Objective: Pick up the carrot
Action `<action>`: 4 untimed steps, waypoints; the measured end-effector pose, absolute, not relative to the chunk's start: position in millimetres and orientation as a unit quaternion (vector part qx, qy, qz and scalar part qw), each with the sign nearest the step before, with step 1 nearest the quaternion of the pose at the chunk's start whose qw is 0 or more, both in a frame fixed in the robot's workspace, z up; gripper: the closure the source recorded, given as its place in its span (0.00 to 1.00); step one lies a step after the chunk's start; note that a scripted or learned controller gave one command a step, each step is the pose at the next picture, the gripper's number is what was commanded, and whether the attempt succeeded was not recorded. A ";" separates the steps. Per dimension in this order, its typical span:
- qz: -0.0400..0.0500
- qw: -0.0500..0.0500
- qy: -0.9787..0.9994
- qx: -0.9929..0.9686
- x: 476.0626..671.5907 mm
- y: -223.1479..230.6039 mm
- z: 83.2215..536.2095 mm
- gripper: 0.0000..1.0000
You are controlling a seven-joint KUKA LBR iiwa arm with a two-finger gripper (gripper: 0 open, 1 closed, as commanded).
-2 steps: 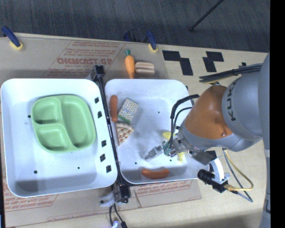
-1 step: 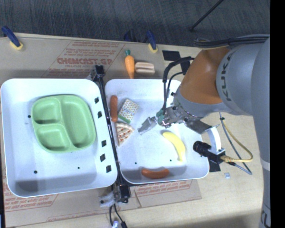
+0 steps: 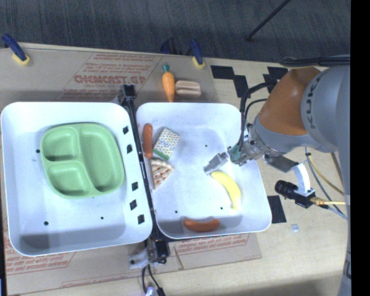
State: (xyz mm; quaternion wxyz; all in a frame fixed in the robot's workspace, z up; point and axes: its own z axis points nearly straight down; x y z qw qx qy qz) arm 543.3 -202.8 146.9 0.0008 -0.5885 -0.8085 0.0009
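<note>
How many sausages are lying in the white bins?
2, both in the right bin: one sausage along its left wall, upright in the picture, the other sausage along its near wall. More could be hidden under the arm.

A single fixed camera looks down at a slant from above the bench [image 3: 308,239], far enough back to take in both white bins [image 3: 12,184] side by side, a strip of dark floor [image 3: 111,11] along the top, and the arm [image 3: 308,113] entering from the right.
</note>
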 end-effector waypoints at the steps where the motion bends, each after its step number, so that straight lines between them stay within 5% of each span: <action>1: 0.000 0.002 -0.885 -0.466 476.3 -211.0 159.7 0.00; 2: 0.000 0.002 -0.863 -0.506 475.7 -198.3 101.5 0.00; 4: 0.000 -0.003 -0.896 -0.444 514.5 -210.1 112.7 0.00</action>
